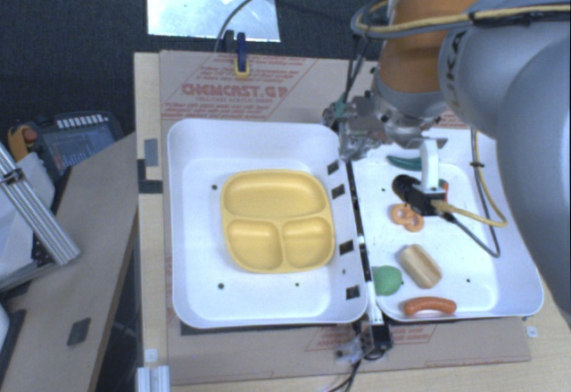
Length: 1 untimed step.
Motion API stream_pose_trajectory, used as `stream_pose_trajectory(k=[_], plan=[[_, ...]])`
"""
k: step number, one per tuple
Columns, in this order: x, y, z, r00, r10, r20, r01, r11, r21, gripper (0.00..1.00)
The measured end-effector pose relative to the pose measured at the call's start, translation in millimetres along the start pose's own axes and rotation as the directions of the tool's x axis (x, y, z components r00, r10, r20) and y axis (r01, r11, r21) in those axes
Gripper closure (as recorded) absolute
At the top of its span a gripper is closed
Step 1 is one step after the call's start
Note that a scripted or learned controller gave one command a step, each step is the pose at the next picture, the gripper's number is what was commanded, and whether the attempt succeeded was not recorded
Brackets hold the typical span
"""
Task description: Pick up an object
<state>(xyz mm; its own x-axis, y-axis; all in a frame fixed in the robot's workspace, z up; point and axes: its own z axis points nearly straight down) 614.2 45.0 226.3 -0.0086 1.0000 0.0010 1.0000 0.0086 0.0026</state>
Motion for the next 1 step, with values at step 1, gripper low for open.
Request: stream_pose_trajectory(k=[1], plan=[[54.5,13.9,11.1,1.0,-0.001,-0.001,0.001,1.0,0.0,1.0]])
